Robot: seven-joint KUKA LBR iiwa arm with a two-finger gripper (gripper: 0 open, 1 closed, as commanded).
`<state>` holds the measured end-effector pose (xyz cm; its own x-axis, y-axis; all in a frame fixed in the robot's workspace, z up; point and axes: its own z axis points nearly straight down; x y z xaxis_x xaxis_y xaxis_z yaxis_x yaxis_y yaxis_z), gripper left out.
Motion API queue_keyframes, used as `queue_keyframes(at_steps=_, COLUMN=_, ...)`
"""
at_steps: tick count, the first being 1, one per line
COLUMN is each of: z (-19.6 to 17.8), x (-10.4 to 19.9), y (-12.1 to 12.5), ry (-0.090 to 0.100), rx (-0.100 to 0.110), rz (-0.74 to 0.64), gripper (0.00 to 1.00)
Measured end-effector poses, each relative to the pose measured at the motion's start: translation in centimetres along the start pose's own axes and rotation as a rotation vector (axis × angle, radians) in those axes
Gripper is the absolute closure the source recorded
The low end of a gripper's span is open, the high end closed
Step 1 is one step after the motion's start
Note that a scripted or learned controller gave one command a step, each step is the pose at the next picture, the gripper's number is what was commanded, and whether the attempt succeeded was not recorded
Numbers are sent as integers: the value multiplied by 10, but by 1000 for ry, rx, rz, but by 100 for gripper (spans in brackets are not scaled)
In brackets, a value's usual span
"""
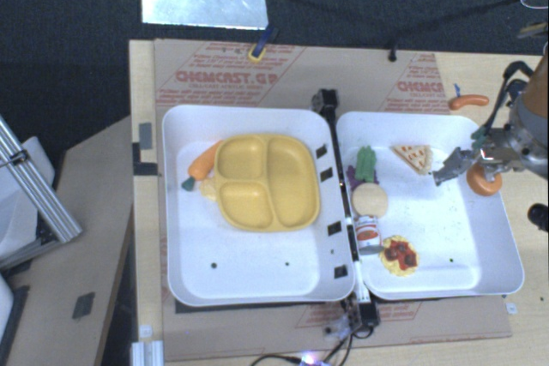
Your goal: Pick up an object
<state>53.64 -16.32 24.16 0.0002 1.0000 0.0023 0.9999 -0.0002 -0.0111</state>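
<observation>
Nothing lifted yet. The gripper (448, 169) hangs over the right bin (497, 257), just beside the waffle (414, 156); whether its fingers are spread I cannot tell. Bun (370, 200), can (367, 231) and pizza (399, 255) lie untouched; the whole pick remains.

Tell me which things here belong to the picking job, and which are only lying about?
For the job: gripper; waffle wedge; round bun; green vegetable; small can; pizza piece.

Lying about: yellow plate; carrot; sausage.
</observation>
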Motion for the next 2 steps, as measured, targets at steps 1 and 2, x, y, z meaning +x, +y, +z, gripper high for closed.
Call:
queue_keyframes(at_steps=1, z=-7, x=0, y=2, ry=-3, rx=-13, rz=-3, gripper=0)
queue_keyframes(at_steps=2, z=39, x=-4, y=-3, ry=-2, rx=-9, rz=-1, gripper=0)
